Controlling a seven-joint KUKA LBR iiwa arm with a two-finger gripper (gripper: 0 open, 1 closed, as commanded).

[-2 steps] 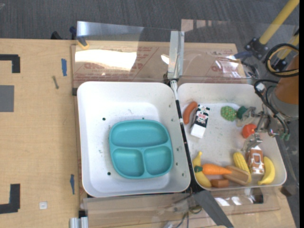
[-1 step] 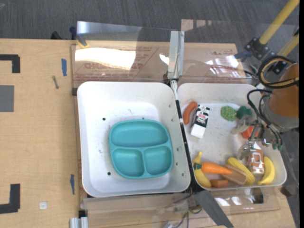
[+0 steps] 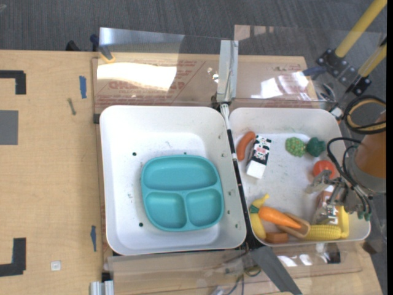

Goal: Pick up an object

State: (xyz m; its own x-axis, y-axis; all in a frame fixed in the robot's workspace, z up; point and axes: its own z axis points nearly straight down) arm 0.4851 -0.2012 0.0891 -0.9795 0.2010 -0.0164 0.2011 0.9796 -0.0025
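The right bin (image 3: pixel 277 176) holds several toy foods. An orange sausage (image 3: pixel 245 144) and a small white carton (image 3: pixel 260 156) lie at its left. A light green broccoli (image 3: pixel 296 146) and a darker green piece (image 3: pixel 315 145) sit at the back. A carrot (image 3: pixel 279 217), a yellow banana (image 3: pixel 257 219) and a corn cob (image 3: pixel 324 231) lie along the front wall. My gripper (image 3: pixel 327 203) hangs low at the bin's right side, just above the corn cob and in front of a red tomato (image 3: pixel 323 166). Nothing can be seen in its grasp.
The left bin (image 3: pixel 120 165) carries a teal three-compartment plate (image 3: pixel 182 191). A clear plastic sheet and a metal divider (image 3: pixel 226 72) stand behind the bins. Black cables and the arm's orange band (image 3: pixel 373 155) crowd the right edge.
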